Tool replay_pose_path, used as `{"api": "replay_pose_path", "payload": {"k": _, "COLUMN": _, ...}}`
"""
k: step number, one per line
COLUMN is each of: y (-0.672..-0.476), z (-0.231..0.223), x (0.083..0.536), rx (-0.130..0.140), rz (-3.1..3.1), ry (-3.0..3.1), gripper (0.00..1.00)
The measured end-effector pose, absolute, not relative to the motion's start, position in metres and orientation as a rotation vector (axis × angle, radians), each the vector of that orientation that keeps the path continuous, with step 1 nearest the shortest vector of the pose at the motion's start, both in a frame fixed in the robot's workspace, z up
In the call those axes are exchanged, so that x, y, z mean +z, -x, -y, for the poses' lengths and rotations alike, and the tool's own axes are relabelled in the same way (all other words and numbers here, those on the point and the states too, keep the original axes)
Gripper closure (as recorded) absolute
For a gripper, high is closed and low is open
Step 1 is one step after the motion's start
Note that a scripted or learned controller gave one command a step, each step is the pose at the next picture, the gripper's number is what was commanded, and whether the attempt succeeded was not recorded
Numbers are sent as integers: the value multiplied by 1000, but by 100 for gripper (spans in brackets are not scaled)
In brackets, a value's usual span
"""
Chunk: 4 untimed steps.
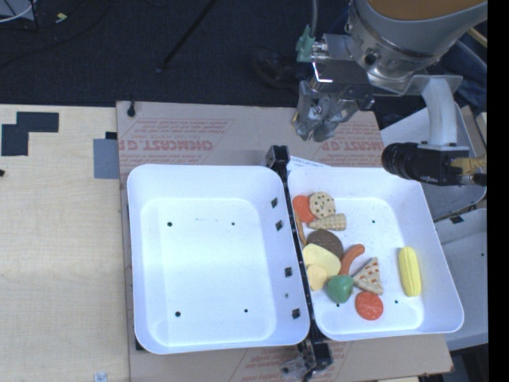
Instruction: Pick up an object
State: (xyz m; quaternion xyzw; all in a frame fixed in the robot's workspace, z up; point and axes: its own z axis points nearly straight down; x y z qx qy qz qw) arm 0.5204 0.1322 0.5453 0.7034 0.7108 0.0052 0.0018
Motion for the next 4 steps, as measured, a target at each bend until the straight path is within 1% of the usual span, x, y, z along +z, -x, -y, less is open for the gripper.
{"api": "replay_pose_path", "payload": {"k": 1, "y": -526, "z": -174, "x": 343, "rx": -22, "rz": -2231, "ry": -2223, "gripper": 100}}
{"api": "replay_pose_path", "payload": {"k": 2, "y": -533, "z": -204, "x": 444, "rx": 10, "rz": -2224, "ry": -2216, "gripper": 100}}
{"api": "replay_pose_path", "payload": {"k": 3, "y": -509, "z": -223, "x": 544, "rx": 13, "rz": -2225, "ry": -2215, "gripper": 100}}
{"api": "replay_pose_path", "payload": {"k": 4, "y": -496, "z": -243, "x": 346, "rx": -31, "rz": -2225, "ry": -2228, "gripper": 100}}
